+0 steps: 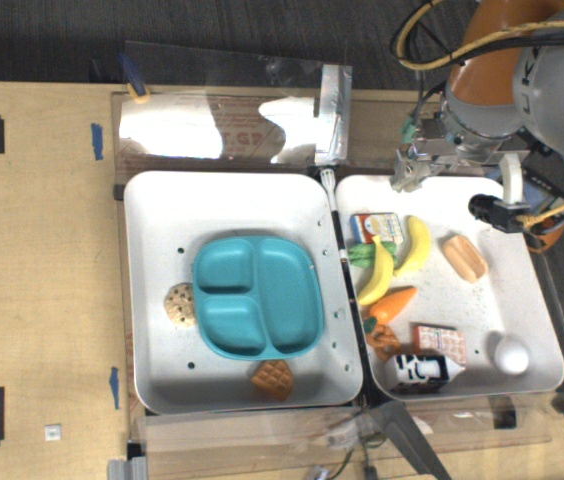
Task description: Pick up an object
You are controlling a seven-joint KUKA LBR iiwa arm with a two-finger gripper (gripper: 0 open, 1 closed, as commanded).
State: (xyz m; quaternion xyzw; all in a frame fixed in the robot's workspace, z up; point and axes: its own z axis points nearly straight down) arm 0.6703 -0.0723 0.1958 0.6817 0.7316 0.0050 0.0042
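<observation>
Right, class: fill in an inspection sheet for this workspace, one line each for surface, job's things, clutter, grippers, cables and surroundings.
Surface: two white bins side by side, left bin and right bin, on a brown bench.
Job's things: right bin holds bananas, carrot, hot dog, white egg and small cartons.
Clutter: left bin holds a teal divided tray, cookie and waffle.
Grippers: gripper above the right bin's far edge; nothing seen held.
Cables: yellow and black loops at the arm.
Surroundings: dark floor.
</observation>
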